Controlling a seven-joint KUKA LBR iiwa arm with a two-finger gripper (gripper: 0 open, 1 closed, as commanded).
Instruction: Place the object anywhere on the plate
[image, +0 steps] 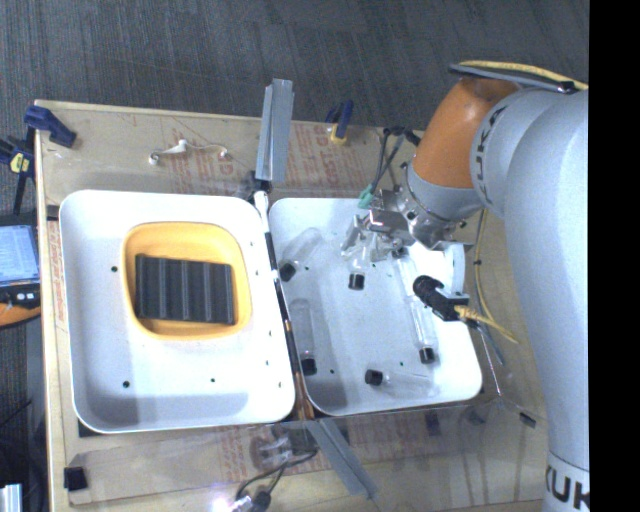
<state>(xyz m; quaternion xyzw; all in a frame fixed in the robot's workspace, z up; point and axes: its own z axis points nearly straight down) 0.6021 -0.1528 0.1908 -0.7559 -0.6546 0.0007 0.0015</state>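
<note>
Hovering over the far end of the right bin (390, 325), the gripper (372, 238) has a clear tube (303, 243) just beside it on the left-bin side and a small black piece (355, 281) just below it in the camera view; can't tell whether it's open or closed, nothing visibly held. Dark ribbed block (185, 290) lies flat on the yellow plate (185, 232) in the left bin (160, 385), well apart from the gripper. My read: if that block is the object, placing is done and the arm just needs to stay clear; if not, it's pick phase: drop onto a tube, confirm grip, carry to the plate.
</note>
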